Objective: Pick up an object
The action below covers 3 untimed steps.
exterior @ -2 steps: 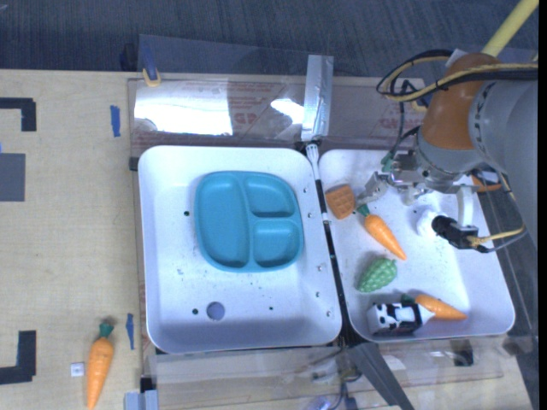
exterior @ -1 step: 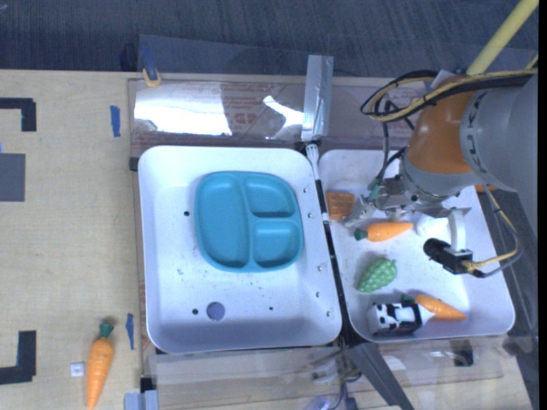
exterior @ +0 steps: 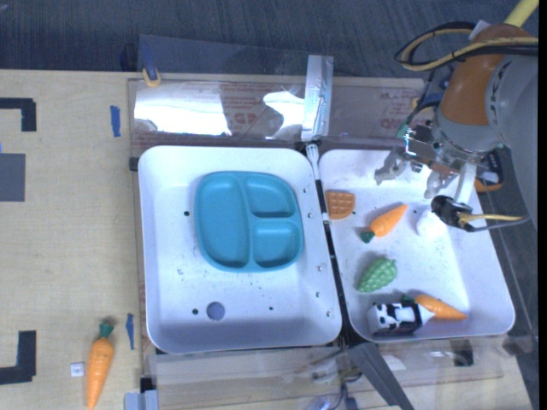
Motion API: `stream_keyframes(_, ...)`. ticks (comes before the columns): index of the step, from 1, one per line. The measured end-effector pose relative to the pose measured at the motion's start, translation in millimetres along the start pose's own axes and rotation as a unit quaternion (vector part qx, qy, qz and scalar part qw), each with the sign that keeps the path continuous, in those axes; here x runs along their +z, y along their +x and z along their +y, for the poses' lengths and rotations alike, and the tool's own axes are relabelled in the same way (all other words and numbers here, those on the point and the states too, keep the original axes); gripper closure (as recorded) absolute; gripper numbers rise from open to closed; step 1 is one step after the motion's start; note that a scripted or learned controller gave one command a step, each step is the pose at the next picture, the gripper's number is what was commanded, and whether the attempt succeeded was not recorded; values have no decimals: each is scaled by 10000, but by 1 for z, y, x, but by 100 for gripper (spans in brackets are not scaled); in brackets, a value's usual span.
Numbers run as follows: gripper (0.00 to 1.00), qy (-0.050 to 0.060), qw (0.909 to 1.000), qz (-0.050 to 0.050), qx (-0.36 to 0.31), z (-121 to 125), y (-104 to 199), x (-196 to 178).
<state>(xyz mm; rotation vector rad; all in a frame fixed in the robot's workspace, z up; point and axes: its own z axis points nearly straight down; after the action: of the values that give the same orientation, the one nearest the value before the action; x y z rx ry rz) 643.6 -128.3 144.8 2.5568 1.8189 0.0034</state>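
My gripper (exterior: 411, 176) hangs over the far part of the right bin (exterior: 487, 272), open, with nothing between its fingers. Just below and left of it lies an orange toy carrot (exterior: 386, 221). A waffle piece (exterior: 339, 203) rests by the bin's left wall. Nearer the front lie a green bumpy vegetable (exterior: 376, 275), a black-and-white cow toy (exterior: 396, 316) and a second carrot (exterior: 441, 307).
The left bin (exterior: 162, 229) holds a blue divided plate (exterior: 249, 220). A third carrot (exterior: 100, 361) lies on the wooden bench, outside the bins at front left. A clear panel and a metal bracket (exterior: 317, 96) stand behind the bins.
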Motion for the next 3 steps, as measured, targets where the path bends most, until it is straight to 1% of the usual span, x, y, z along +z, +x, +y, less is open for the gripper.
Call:
stream_keyframes(1, 0, 35, 9999, -2, 121, -26, -25, 12)
stream_keyframes(2, 0, 43, 9968, 7, -796, -45, 16, 56)
stream_keyframes(3, 100, 26, 9969, 10, -783, -44, 15, 44)
